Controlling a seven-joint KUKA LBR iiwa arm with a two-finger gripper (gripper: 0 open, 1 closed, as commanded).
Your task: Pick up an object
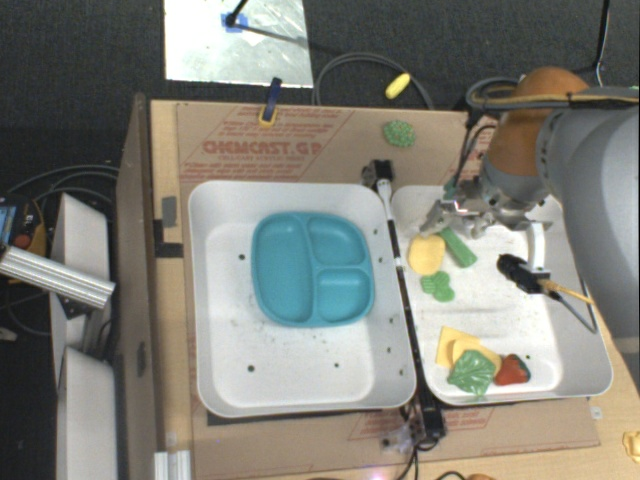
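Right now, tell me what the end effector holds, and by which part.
It cannot be told. The end effector sits low in the right bin, right over the green stick and beside the yellow piece.

Teal plate (312,269) — white bins (225,368); yellow lump (427,255), green stick (459,247), perhaps a red strawberry (513,370).

A broad, smooth grey casing is seen on the arm (600,178), rounded like a thick tube. Above the wrist an orange band (530,118) is set. The gripper (462,211) is made of bare metal parts, with dark cables looped above it.
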